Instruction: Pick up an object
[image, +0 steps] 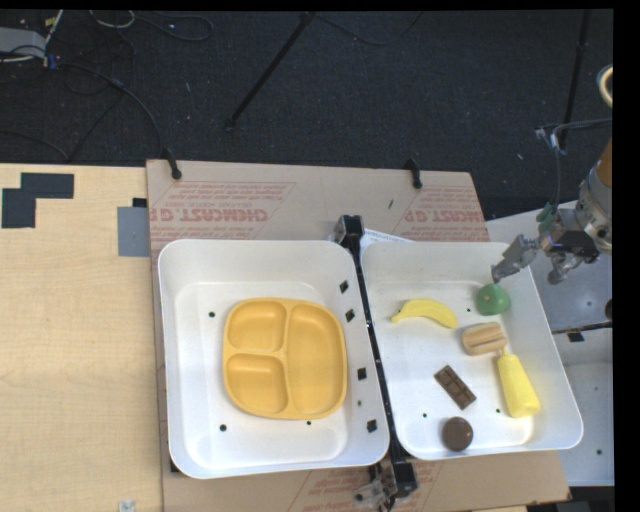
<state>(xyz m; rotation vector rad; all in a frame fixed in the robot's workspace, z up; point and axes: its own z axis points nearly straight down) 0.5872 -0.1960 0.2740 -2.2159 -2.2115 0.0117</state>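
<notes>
The right bin (560, 440) holds several toy foods: a yellow banana (424, 313), a green round fruit (492, 298), a tan bread roll (484, 338), a yellow corn cob (517, 385), a brown chocolate bar (455, 386) and a round brown cookie (457, 433). My gripper (531, 270) hovers at the bin's far right corner, just above and to the right of the green fruit. Its fingers are spread open and nothing sits between them.
The left bin (190, 290) contains a yellow divided plate (285, 358). A black divider with clips (362, 340) runs between the two bins. Both bins rest on a cardboard sheet (300, 205) on the wooden bench.
</notes>
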